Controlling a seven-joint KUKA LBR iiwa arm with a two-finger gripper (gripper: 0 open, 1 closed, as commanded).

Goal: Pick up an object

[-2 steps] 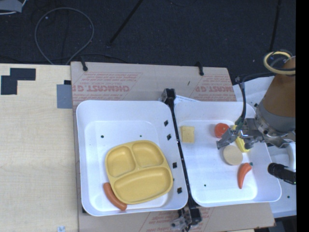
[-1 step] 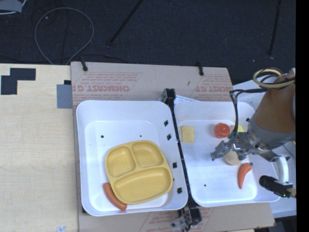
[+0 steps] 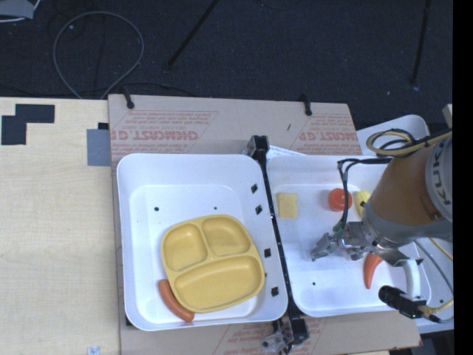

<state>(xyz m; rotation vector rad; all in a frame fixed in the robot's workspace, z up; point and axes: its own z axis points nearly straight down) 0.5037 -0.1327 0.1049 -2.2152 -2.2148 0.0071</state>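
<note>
The pincer (image 3: 325, 247) hovered low in the right bin (image 3: 310, 302); its opening could not be told. A flat pale-yellow square (image 3: 287, 205) lay just left-above; a smooth orange carrot shape (image 3: 369, 271) sat right, partly hidden by the arm.

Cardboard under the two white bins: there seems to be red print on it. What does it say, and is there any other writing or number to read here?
"CHEMCAST G.P.": red print on the cardboard sheet, twice along its far edge, upside down and mirrored, so my reading is unsure.
Red print on the cardboard's near edge: too cut off to read.
Dark lettering on the arm: cropped, unreadable.
No numbers or signs legible.
</note>
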